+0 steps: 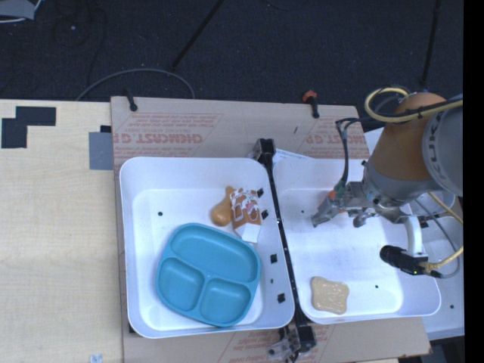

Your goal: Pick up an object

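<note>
My gripper (pixel 342 217) hangs over the middle of the right bin (pixel 423 308), with its fingers spread and nothing between them. A flat beige piece like a cookie (pixel 330 295) lies on the bin floor near the front, well below the gripper and apart from it. In the left bin (pixel 140 180) a blue divided plate (pixel 207 274) takes up the front half. A small orange-brown toy with white markings (pixel 237 207) lies behind the plate, close to the divider.
A black divider rail (pixel 275 233) runs between the two bins. Cables and a black fitting (pixel 404 259) hang off the arm over the right bin's right side. A cardboard sheet (pixel 197 127) lies under the bins, and a wooden bench top (pixel 53 233) is at the left.
</note>
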You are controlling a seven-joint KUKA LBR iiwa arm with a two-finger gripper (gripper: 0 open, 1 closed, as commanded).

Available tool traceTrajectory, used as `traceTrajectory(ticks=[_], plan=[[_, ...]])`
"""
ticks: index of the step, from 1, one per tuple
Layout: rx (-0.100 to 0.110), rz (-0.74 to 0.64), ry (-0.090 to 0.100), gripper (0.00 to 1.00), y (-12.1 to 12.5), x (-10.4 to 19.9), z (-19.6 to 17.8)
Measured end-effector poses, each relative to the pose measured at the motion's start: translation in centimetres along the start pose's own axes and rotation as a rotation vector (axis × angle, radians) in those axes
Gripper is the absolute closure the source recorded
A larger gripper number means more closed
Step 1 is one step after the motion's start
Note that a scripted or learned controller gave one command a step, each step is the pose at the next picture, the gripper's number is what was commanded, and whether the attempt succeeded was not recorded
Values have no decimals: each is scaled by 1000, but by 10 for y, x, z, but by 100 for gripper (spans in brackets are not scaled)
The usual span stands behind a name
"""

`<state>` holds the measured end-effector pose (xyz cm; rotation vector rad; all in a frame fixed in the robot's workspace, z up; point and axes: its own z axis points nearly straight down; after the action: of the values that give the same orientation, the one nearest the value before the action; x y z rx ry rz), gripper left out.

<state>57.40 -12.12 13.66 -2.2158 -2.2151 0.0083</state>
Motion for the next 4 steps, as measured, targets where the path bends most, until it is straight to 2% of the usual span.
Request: traceTrajectory(ticks=[1, 2, 4], plan=[[-4, 1, -1, 0, 0, 1, 52], [-5, 6, -1, 100, 0, -1, 39], [-13, -1, -3, 100, 7, 4, -72]])
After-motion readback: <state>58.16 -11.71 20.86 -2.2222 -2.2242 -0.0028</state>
